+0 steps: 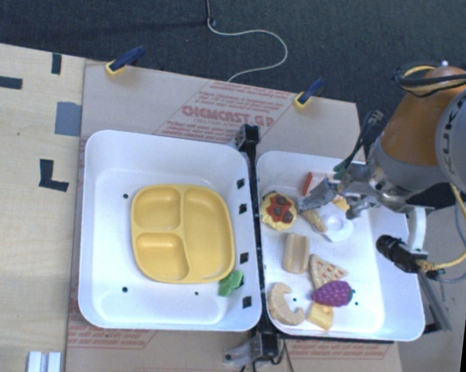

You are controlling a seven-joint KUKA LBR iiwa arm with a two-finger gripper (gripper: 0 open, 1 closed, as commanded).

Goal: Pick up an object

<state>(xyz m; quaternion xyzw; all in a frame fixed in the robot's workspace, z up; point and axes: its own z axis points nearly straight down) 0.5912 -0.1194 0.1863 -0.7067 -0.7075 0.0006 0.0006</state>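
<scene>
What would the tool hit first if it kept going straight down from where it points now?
Probably the pale food pieces directly under the tool in the right bin, beside the small pizza. Depth is hard to judge from this slanted view.

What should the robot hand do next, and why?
Probably lower a little. The gripper hovers over the toy food at the back of the right bin, near the little pizza, and nothing shows between its fingers.
</scene>
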